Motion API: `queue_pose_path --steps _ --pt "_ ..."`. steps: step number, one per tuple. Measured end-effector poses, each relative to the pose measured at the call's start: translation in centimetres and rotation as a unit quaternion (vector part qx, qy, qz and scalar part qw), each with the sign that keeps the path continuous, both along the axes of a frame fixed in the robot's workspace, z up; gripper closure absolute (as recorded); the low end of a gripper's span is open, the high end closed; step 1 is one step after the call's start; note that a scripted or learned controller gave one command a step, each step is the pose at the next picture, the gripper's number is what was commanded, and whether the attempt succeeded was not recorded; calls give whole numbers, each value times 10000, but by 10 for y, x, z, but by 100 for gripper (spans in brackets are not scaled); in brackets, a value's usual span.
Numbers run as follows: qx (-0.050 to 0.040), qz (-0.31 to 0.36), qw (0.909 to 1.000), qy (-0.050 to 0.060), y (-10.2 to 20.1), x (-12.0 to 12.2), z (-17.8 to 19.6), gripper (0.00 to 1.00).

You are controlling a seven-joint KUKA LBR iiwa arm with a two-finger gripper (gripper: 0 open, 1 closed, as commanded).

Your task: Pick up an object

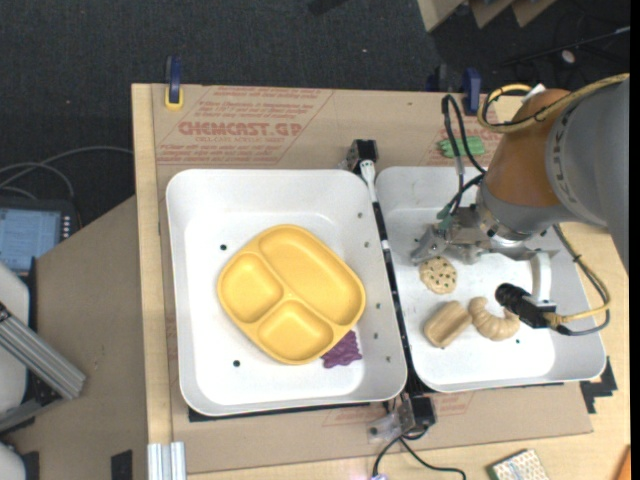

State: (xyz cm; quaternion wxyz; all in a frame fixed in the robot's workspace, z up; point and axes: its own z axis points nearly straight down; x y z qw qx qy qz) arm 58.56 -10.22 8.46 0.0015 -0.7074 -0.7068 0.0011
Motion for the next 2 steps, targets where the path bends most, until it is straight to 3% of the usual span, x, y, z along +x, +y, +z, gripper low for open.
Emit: queue_pose_path --steps 1,2 --pt "2 0 10000 -18 0 1 11 100" --pt "3 -2 10000 -13 0 1 10 0"
